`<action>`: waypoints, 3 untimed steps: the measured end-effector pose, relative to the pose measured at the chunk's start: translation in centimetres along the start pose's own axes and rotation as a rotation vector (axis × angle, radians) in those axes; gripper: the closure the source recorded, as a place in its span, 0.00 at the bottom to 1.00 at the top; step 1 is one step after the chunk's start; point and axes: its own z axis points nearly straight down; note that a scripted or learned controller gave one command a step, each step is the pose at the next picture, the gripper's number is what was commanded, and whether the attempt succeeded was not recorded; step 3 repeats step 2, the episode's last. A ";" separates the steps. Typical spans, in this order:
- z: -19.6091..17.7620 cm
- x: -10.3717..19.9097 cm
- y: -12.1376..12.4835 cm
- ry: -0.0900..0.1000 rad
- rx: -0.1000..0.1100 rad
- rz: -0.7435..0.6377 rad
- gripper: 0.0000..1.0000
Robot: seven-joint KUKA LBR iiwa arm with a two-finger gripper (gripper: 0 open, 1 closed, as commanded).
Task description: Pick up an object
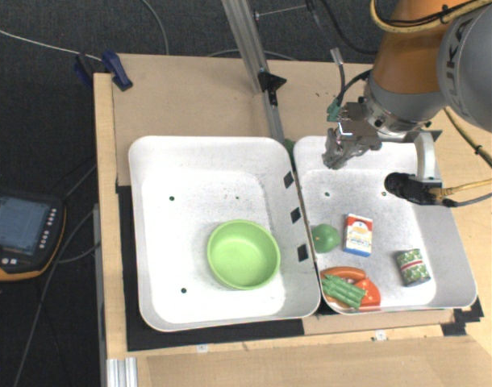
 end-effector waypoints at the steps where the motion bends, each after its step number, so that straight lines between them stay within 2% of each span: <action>1: 0.2 5.4 0.6 0.000 0.000 0.001 1.00; 2: 1.9 10.9 1.6 0.000 0.000 0.000 1.00; 3: 1.9 10.9 1.6 0.000 0.000 0.000 1.00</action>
